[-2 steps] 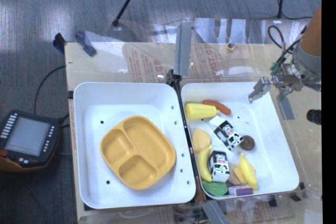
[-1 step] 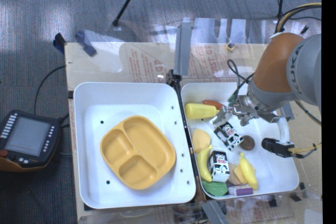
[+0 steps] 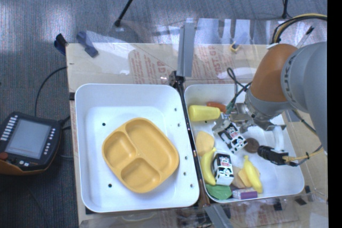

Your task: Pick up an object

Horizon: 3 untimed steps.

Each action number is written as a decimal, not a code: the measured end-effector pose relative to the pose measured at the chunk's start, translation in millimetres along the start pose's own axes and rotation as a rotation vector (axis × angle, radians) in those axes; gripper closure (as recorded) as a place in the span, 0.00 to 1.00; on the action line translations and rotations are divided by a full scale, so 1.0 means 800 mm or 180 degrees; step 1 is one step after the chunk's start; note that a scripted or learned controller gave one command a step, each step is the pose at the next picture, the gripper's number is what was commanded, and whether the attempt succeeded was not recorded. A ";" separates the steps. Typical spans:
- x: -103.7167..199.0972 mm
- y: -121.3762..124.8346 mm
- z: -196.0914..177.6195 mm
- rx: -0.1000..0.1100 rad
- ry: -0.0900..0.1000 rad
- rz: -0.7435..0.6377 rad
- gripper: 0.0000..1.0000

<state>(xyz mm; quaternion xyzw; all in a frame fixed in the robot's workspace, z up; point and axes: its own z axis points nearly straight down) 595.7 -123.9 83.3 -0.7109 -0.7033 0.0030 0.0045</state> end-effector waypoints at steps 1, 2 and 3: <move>-0.001 0.002 -0.015 -0.0013 0.0002 0.0009 1.00; 0.067 0.048 -0.190 -0.0073 -0.0009 -0.0440 1.00; 0.064 0.057 -0.134 -0.0014 -0.0007 -0.0684 1.00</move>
